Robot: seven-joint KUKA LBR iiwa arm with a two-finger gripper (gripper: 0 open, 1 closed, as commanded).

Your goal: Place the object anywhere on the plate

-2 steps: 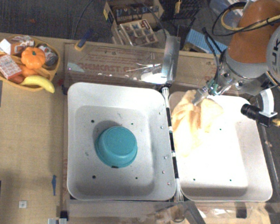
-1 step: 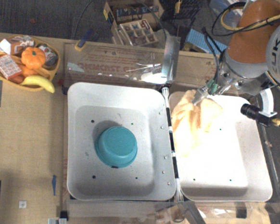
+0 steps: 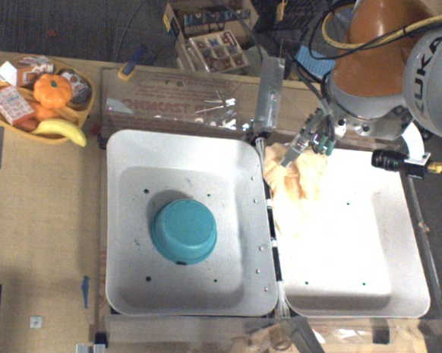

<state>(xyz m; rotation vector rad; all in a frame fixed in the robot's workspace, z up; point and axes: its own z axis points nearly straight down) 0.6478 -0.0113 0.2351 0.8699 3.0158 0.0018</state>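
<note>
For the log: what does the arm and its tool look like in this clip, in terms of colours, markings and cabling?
The arm is glossy light grey with dark KUKA lettering on its casing and a broad orange band above the wrist. Yellow and black cables loop around the orange section. The tool is small, metallic grey with dark and greenish parts. A black cylindrical fitting projects from the white wrist bracket.

We're seeing gripper [image 3: 309, 143] hanging over crumpled pale cloth [image 3: 297, 178] in rt bin [image 3: 364, 290]; teal plate [image 3: 185, 230] (upside-down-looking) sitting in left bin [image 3: 130, 165].
</note>
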